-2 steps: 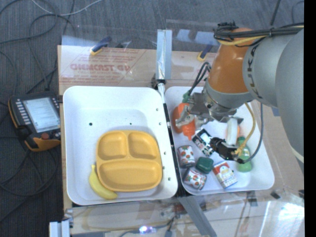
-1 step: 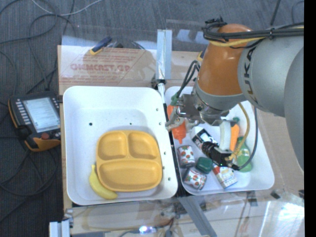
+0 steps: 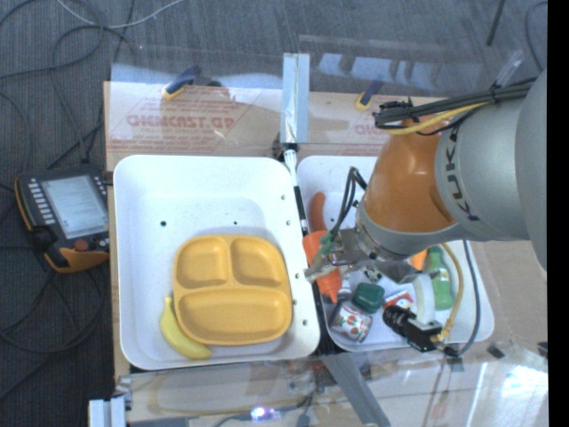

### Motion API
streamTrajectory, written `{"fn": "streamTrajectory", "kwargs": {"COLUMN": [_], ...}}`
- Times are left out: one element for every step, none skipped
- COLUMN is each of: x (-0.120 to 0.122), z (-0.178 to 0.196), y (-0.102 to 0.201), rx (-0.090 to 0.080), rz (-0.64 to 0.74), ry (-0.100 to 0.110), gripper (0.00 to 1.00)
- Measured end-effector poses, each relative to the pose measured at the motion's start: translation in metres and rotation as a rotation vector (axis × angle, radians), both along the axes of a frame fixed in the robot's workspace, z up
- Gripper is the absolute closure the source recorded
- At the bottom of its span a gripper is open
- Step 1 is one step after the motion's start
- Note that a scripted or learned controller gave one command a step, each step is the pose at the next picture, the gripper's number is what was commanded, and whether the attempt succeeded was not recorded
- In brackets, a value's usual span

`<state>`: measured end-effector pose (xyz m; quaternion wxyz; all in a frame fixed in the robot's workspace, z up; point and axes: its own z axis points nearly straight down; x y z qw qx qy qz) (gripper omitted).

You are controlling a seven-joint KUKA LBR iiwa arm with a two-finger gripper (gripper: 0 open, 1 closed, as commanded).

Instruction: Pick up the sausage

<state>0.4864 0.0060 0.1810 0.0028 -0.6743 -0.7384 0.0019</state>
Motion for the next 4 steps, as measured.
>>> {"fn": "streamTrajectory", "kwargs": {"x": [-0.002, 0.008, 0.059, 0.011], "z": [0.110, 0.000, 0.099, 0.017], "y": [-0.060, -0.049, -0.002, -0.023], "rx": [-0.006, 0.002, -0.005, 0.002], "rz": [-0.170, 0.169, -0.033, 0.347], "ry": [-0.004, -0.001, -0.003, -0.001], "gripper": [1.00, 1.00, 1.00, 1.00]}}
